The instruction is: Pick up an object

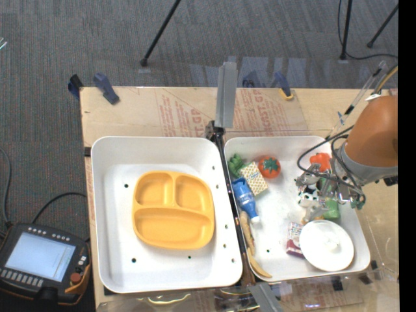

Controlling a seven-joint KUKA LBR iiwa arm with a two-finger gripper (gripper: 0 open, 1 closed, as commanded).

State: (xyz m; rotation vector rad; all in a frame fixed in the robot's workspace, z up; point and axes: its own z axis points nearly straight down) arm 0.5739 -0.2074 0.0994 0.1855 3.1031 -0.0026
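Observation:
My gripper (320,188) hangs low over the right side of the right bin (279,145), under the orange band of the arm (376,132). Right beneath it lie a black-and-white toy (308,197) and a green piece (332,208). Further left in this bin are a red tomato toy (269,167), a green toy (235,165), a checkered packet (253,177), a blue bottle (245,199) and a wooden utensil (252,247). A white round plate (326,245) and a small pink packet (294,238) sit at the front.
The left bin (110,174) bears a yellow divided plate (174,209). A grey post (225,96) stands at the back between the bins. A teach pendant (42,262) lies on the floor at the lower left.

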